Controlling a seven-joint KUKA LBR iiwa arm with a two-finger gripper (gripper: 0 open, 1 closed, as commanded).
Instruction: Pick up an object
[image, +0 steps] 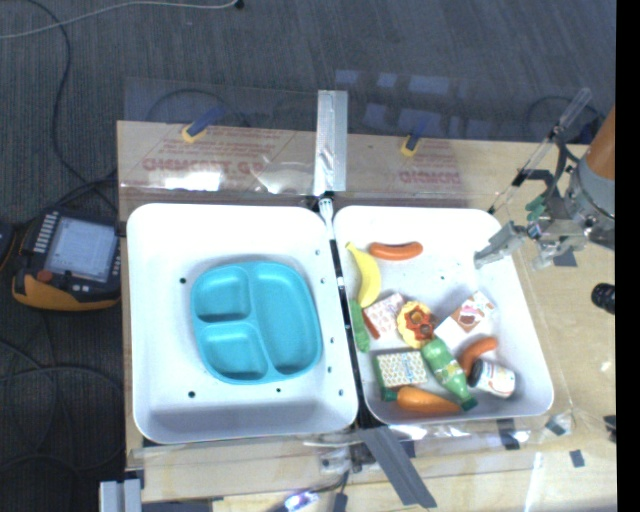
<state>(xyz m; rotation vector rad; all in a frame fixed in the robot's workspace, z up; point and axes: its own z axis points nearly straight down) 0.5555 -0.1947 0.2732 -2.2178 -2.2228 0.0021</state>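
Across the bench sit 2 shallow white bins side by side. At 9 o'clock, the left bin (160, 400) holds 1 blue tray (255, 320) with 3 compartments. At 3 o'clock, the right bin (525, 345) holds the clutter of toy food.

Counted in the right bin: 1 hot dog (396, 250) at its 12 o'clock; 1 banana (366, 276) at about 10 o'clock, close to the divider; 1 small red-and-white carton (384, 316) just beside the banana's lower end; 1 pizza slice (416, 322) touching that carton near the bin's middle; 1 waffle-like cracker (402, 369) at 7 o'clock; 1 green bottle (446, 368) lying tilted beside the cracker; 1 carrot (428, 402) at 6 o'clock, along the front wall; 1 second carton (472, 316) at 3 o'clock; 1 sausage (479, 349) just below it; 1 can (494, 379) lying at 5 o'clock. That makes 10 items, all resting in the bin.

Gripper (497, 246) hangs at the right bin's 2 o'clock corner, over its rim, well apart from the pile. One grey finger shows slanting down toward the bin; whether the jaws are spread or closed I cannot tell. Nothing is seen between them.
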